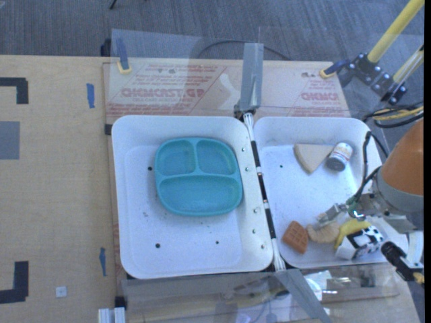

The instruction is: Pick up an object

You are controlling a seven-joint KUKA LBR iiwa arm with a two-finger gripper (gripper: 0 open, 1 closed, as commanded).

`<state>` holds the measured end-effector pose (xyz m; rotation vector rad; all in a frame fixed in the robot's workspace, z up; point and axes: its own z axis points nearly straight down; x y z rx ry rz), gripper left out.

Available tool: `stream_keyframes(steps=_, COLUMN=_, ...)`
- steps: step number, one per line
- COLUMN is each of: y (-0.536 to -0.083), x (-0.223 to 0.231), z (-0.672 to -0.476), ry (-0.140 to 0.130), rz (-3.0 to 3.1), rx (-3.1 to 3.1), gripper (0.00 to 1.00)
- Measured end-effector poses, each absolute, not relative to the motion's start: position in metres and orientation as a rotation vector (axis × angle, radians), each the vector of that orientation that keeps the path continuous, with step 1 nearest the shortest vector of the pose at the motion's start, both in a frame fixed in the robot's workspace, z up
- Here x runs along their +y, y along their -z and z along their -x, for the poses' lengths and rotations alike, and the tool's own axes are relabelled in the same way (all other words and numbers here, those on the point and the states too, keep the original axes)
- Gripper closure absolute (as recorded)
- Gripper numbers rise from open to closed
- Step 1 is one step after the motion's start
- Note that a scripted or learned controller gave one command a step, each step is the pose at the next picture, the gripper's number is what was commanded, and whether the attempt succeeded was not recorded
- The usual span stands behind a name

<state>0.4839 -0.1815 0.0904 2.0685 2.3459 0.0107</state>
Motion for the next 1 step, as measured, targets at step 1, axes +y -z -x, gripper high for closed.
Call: stream_keyframes(steps=1, y=-0.0902, x=-0.1617, z=-0.5070, ry=-0.006, rz=-2.081, rx=2.332, gripper=0.00)
